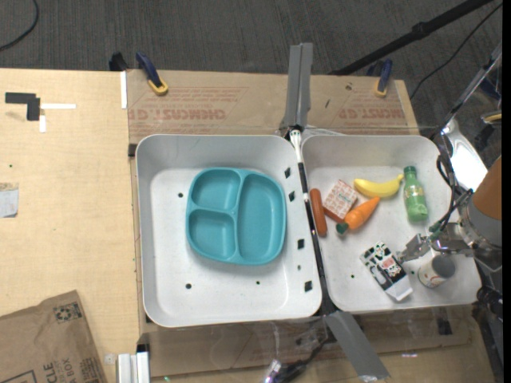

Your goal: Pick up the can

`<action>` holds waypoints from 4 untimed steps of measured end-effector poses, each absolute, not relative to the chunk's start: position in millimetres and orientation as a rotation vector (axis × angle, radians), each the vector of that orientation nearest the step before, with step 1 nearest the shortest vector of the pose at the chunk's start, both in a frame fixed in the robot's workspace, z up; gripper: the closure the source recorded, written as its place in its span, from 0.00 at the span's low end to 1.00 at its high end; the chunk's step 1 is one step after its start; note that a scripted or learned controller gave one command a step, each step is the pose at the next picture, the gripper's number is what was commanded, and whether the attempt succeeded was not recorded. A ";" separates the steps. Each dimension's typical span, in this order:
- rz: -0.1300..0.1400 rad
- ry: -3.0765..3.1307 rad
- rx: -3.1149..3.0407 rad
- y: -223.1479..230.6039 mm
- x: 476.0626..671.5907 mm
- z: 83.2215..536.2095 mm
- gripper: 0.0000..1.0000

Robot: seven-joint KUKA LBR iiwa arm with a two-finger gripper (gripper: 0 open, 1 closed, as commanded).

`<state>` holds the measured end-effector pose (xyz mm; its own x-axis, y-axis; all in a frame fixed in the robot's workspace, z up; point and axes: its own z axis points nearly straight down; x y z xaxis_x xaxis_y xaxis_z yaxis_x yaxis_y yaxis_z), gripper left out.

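Gripper (423,248) sits low in the right bin (359,140), near its front-right corner. It's a blur of metal, so can't tell whether it's spread or pressed together, and nothing visibly sits in it. The can (437,271) is just beside it on the front side, touching or nearly so. It looks upright, w/ its pale round top facing the camera. Prob. why the approach is from above: an upright can offers its sides to a top-down pinch.

Black-and-white carton (386,270) lies flat just left of the can, tilted diag. It crowds that side, so there's little room for error there; a sideways nudge could knock the can over or shove the carton.

Rest of the right bin is well apart from the grasp: green bottle (414,194) and banana (378,187) toward the back, carrot (361,214), small pink box (339,198) and sausage (318,211) toward the divider. Left bin (160,238) holds a teal divided plate (237,215), not involved.

Judgement: pick not yet made; the gripper needs centring over the can before it closes.
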<state>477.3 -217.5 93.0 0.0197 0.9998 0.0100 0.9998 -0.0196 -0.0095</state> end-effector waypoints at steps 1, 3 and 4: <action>-0.001 -2.190 -2.233 -217.5 477.3 93.0 0.00; 0.002 -2.451 -1.961 -222.6 478.3 160.1 0.00; 0.000 -2.429 -1.987 -221.1 478.2 99.4 0.00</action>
